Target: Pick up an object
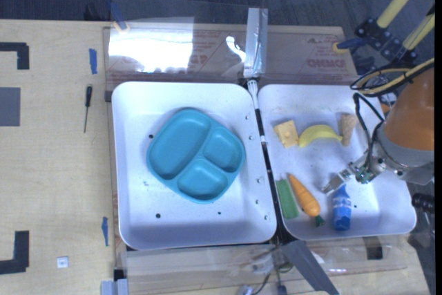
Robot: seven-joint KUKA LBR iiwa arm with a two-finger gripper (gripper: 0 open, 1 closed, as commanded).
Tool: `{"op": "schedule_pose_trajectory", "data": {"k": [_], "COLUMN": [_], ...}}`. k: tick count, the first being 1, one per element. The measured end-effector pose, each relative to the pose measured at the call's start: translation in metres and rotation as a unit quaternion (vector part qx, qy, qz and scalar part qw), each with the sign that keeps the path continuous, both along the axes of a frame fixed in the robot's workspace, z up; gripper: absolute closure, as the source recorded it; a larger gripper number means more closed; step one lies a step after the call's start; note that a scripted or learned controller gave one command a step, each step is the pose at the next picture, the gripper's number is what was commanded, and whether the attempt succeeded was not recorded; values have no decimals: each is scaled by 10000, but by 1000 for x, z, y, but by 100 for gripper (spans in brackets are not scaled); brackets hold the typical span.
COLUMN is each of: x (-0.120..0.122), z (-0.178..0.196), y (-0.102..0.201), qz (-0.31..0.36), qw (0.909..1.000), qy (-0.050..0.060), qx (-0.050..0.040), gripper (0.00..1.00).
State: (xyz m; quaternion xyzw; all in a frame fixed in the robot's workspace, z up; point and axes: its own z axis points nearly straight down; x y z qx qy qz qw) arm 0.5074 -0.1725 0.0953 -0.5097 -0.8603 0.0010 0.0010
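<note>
- My tool (340, 181) hangs over the right bin's near half; I cannot tell its state.
- Small blue plastic bottle (341, 211) lies just beneath, near the front rim: likely light, stiff, slippery; I'd grip mid-body.

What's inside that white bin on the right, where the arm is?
In the right white bin: a yellow banana, a yellow block, a tan piece, an orange carrot, a green stick and a blue bottle. The gripper covers some floor.

Blue tray (196, 154) in left bin (131, 169); banana (319, 134), carrot (304, 195), bottle (341, 209) in right bin (394, 217).
</note>
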Motion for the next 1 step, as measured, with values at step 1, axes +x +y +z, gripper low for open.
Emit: {"op": "schedule_pose_trajectory", "data": {"k": [1], "x": [8], "z": [-6], "y": [-22], "qz": [789], "qw": [9969], "qy": [-33], "qx": [-3], "gripper": [0]}}
